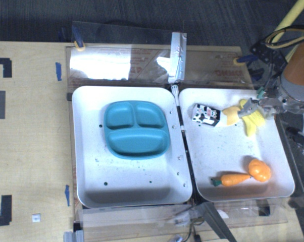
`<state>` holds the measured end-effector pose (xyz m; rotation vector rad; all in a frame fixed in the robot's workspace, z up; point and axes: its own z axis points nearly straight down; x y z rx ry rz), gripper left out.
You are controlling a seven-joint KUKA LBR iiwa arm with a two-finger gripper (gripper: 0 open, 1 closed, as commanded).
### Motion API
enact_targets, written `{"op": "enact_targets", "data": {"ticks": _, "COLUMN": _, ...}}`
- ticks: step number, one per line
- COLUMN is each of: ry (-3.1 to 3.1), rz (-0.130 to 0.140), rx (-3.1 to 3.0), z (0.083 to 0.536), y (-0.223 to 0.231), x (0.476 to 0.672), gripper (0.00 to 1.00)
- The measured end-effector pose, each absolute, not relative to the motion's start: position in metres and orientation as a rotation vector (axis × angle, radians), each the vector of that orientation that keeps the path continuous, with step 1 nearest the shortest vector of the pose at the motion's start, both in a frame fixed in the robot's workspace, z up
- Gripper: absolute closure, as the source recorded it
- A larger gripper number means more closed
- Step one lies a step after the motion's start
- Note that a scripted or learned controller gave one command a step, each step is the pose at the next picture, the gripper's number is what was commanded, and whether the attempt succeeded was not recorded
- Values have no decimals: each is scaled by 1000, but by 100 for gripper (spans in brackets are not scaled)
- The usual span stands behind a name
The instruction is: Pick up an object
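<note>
The right bin [212, 150] holds a small black-and-white object [206, 114] near its far left corner. A pale yellow piece [232, 115] lies just right of it, and a bright yellow banana-like toy [251, 122] lies beside that. An orange carrot [232, 179] and a round orange fruit [260, 170] sit close together near the front edge. My gripper [256, 106] reaches in from the right at the bin's far right side, directly over the top of the yellow toy. The arm hides part of that toy.
In the left bin [86, 160] lies a blue divided plate [136, 128]. A clear plastic panel [127, 59] and a metal post [178, 54] stand behind the bins. Cables [273, 44] hang at the far right by the arm.
</note>
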<state>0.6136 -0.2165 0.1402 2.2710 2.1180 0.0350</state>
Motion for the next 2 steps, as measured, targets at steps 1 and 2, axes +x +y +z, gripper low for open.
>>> {"op": "enact_targets", "data": {"ticks": 1, "ry": 2140, "rz": 30, "rx": 2266, "z": 133, "y": -214, "x": 612, "gripper": 0}}
{"op": "enact_targets", "data": {"ticks": 2, "ry": 2196, "rz": 25, "rx": 2255, "z": 89, "y": -207, "x": 609, "gripper": 0}}
